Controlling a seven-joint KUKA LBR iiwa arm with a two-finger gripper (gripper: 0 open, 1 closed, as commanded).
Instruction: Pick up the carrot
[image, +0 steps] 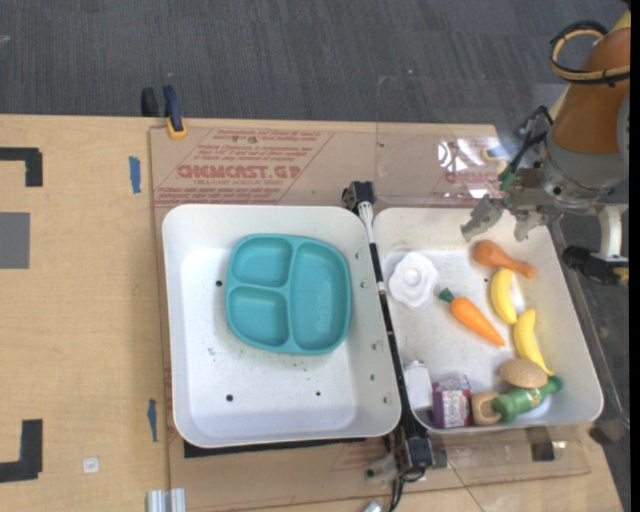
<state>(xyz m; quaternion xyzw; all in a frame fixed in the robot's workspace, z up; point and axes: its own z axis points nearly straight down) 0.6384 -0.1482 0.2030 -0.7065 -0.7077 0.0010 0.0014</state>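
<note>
Bench (70, 330): two white bins (190, 330) side by side, blue tape (134, 173).

Bright, even overhead light — glare on acrylic sheet (455, 155), soft shadows, slight blur.

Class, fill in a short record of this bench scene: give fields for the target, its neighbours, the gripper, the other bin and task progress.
target: carrot, lying flat in the right bin, green top toward the left
neighbours: white cup-like item to its left, bananas to its right, chicken drumstick above
gripper: open, over the bin's far edge, nothing between its fingers
left bin: holds a teal divided plate
progress: carrot not yet grasped
</note>
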